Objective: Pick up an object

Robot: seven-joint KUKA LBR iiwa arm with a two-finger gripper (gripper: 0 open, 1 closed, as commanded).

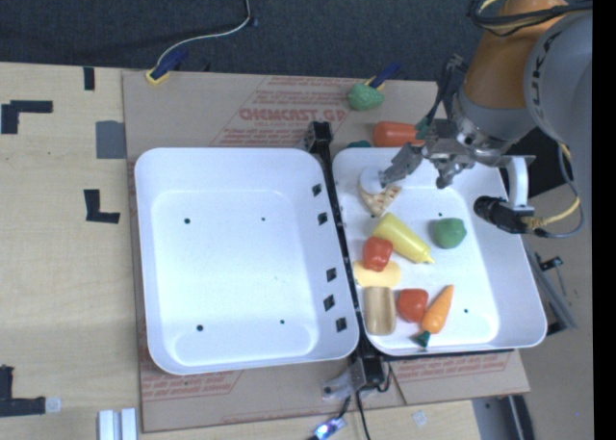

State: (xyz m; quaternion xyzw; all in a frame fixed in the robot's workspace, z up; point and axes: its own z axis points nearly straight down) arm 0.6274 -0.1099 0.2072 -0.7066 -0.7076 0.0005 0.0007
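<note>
A: What's the setting?

B: A dark carpeted floor at the top, then a pale wooden bench with black tape marks, and a brown cardboard sheet (279,111) with red printing lying under the 2 bins.

A: Biggest things first?

B: The left bin (154,236) is a smooth, shallow white tray with rounded corners and a few dark dots on its floor. The right bin (510,303) is the same kind and carries the toys. The arm (525,53) comes in from the right, grey metal with a glossy orange band.

A: And the gripper?

B: The gripper (421,170) hangs over the top of the right bin with its 2 fingers spread apart, gripping nothing. The left finger tip is just above a small pale ridged piece (379,201), beside a whitish round item (370,183).

A: What crowds that spot?

B: A yellow tapered piece (404,239) lies just below, touching a red lump (376,254). A green round toy (448,232) sits to the right, apart. Lower down lie a pale yellow slab (375,275), a tan loaf shape (378,309), a red tomato-like ball (412,304) and an orange carrot (437,310) with a green tip.

A: Anything outside the bins?

B: A red-orange oblong (393,133) and a bumpy green lump (365,96) on the cardboard, plus a white cable (207,36) on the carpet.
</note>
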